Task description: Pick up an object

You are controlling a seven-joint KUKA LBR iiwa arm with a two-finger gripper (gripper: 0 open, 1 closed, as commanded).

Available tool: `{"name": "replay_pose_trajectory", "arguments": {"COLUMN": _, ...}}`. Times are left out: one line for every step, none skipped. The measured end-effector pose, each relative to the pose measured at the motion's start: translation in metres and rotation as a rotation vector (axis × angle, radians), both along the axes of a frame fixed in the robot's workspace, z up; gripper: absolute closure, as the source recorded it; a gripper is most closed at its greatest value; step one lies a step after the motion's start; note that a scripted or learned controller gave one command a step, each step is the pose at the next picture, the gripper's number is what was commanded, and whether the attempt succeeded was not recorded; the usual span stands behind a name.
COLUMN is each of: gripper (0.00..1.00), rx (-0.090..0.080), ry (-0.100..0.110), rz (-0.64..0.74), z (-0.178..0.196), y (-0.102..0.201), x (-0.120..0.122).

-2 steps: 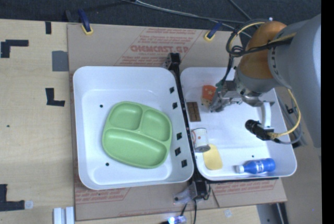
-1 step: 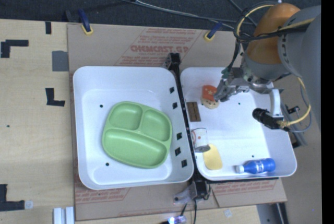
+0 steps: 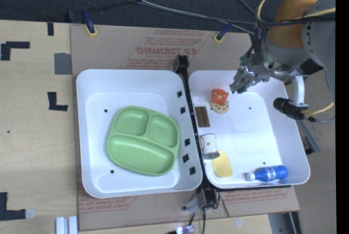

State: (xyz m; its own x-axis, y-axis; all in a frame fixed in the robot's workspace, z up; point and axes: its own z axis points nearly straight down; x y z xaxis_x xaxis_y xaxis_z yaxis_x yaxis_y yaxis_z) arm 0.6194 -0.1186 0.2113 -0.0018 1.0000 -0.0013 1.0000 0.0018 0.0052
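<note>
My gripper (image 3: 238, 87) hangs over the far part of the right bin (image 3: 256, 129), just right of a small orange-red block (image 3: 219, 96) that rests on a tan round piece (image 3: 221, 108). Nothing shows between the fingers. A brown flat bar (image 3: 202, 117) lies near the bin's left wall. Below it sit a small white cup with red marks (image 3: 209, 144) and a pale yellow piece (image 3: 222, 166). A blue bottle with a white cap (image 3: 268, 174) lies on its side at the bin's near right.
The left bin (image 3: 92, 91) holds a green divided plate (image 3: 144, 139). A black divider (image 3: 187, 113) runs between the bins. Cables loop over the dark backdrop behind the bench, and the arm's grey body with its orange band (image 3: 297, 4) fills the upper right.
</note>
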Motion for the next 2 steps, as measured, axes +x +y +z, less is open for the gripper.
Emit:
{"name": "replay_pose_trajectory", "arguments": {"gripper": 1.00, "rx": 0.000, "ry": 0.001, "rz": 0.000, "z": 0.046, "y": 0.000, "x": 0.001}}
{"name": "replay_pose_trajectory", "arguments": {"gripper": 1.00, "rx": 0.002, "ry": 0.006, "rz": 0.004, "z": 0.044, "y": 0.056, "x": -0.018}}
